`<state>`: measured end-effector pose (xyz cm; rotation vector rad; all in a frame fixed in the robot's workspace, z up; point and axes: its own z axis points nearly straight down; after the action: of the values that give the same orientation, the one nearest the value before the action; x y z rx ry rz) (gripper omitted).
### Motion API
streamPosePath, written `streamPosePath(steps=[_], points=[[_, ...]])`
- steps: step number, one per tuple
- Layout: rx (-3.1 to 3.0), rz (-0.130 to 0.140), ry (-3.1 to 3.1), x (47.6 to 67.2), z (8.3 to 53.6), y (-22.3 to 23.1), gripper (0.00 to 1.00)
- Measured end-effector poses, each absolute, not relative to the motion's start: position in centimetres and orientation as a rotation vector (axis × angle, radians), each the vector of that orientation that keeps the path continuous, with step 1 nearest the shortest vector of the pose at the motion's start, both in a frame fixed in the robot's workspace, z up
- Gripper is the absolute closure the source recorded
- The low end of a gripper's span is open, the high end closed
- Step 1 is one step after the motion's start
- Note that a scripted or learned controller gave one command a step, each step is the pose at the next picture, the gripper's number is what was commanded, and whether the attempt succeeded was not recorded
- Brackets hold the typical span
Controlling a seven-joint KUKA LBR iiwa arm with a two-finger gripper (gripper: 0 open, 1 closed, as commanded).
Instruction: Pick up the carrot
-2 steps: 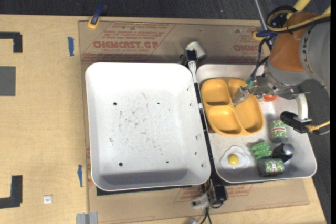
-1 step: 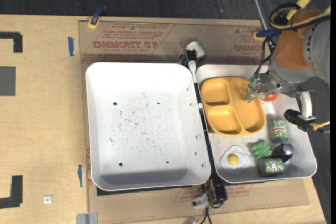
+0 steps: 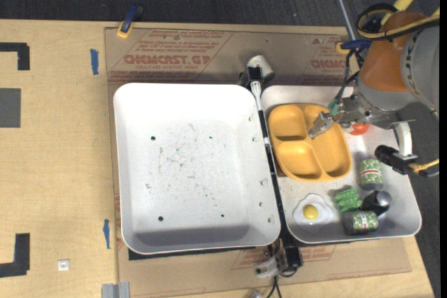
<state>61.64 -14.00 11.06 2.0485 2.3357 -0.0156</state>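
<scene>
Right bin, seen from above: nearest the camera, a white-and-yellow plastic fried egg (image 3: 311,211) lies just below the yellow two-compartment plastic tray (image 3: 307,158). At that tray's far right corner a small orange-red carrot (image 3: 358,128) peeks out, partly hidden. My gripper (image 3: 325,121) hovers over the tray's far rim; spread or pinched, I cannot tell. I judge I should shift right and centre over the carrot before descending.

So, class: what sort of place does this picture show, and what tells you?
Probably a robotics lab test bench. A grey arm with an orange band reaches over two white bins, on taped cardboard, with toy items such as a fried egg.
</scene>
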Motion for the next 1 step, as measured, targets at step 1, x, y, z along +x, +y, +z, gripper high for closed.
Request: streamPosePath(steps=[1], points=[[1.963,-0.002,2.437,65.45,8.94,-15.41,0.0]])
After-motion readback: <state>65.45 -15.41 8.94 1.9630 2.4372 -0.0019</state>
